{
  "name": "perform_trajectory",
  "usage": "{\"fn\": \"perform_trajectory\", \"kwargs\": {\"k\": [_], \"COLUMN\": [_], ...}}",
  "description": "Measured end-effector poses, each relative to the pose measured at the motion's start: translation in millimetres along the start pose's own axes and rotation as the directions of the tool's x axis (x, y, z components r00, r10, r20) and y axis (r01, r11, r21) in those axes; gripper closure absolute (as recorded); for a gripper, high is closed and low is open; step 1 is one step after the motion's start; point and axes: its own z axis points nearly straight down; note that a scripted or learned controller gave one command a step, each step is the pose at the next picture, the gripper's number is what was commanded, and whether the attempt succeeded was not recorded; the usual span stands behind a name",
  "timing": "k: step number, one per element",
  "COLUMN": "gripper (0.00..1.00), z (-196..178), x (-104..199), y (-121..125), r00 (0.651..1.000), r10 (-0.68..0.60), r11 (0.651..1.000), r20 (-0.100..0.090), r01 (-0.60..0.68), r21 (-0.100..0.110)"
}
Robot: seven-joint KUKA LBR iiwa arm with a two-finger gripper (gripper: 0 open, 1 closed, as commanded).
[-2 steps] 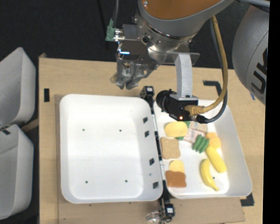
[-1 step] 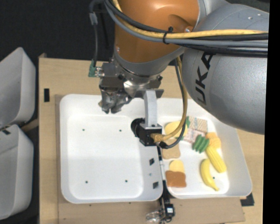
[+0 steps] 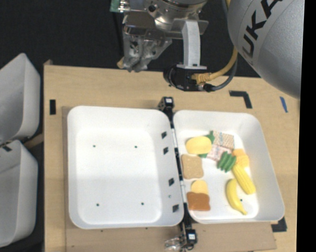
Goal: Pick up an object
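My gripper (image 3: 135, 63) hangs high above the bench's far edge, beyond the left bin (image 3: 79, 146), with nothing seen between its fingers. The right bin (image 3: 261, 147) holds toy food: a yellow lemon-like piece (image 3: 198, 145), a bread slice (image 3: 192, 166), a brown toast piece (image 3: 198, 201) with a yellow piece (image 3: 199, 187) against it, a banana (image 3: 235, 196), a corn cob (image 3: 243, 178), a green vegetable (image 3: 226, 161), an orange piece (image 3: 241, 158) and a pale checked packet (image 3: 221, 146).
The two bins meet at a clipped seam (image 3: 173, 165) in the middle. White containers (image 3: 10, 143) stand at the left beside the wooden board (image 3: 55, 93). Black tape marks (image 3: 242, 97) lie on the board behind the right bin.
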Motion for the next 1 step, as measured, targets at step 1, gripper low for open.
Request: {"fn": "perform_trajectory", "kwargs": {"k": [1], "gripper": [1.0], "z": [116.7], "x": [-2.2], "y": [41.2], "r00": [1.0], "r10": [0.004], "r11": [1.0], "r20": [0.01], "r01": [-0.004], "r21": [0.022]}}
